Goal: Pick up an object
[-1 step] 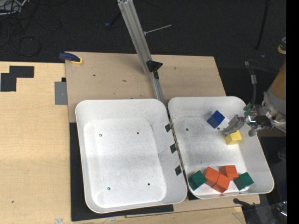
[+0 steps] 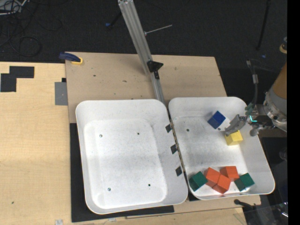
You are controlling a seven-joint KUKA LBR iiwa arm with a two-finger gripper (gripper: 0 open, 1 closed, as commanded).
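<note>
Yellow catches the eye first: a small yellow block (image 2: 234, 138) sits at the right of the right bin (image 2: 201, 108), touching the tip of the gripper (image 2: 233, 128) reaching in from the right edge. I cannot tell how the gripper is set. A blue block (image 2: 216, 119) lies just up-left; orange blocks (image 2: 221, 177) and green blocks (image 2: 244, 181) cluster at the bin's lower edge.

Legible markings: none found.
No text, label, brand, number or sign can be read on the two white bins (image 2: 123, 108), on the coloured blocks inside the right-hand bin, on the wooden bench (image 2: 33, 125) left of the bins, or on the aluminium rail (image 2: 138, 36) rising behind them; surfaces there appear plain at this resolution.
</note>
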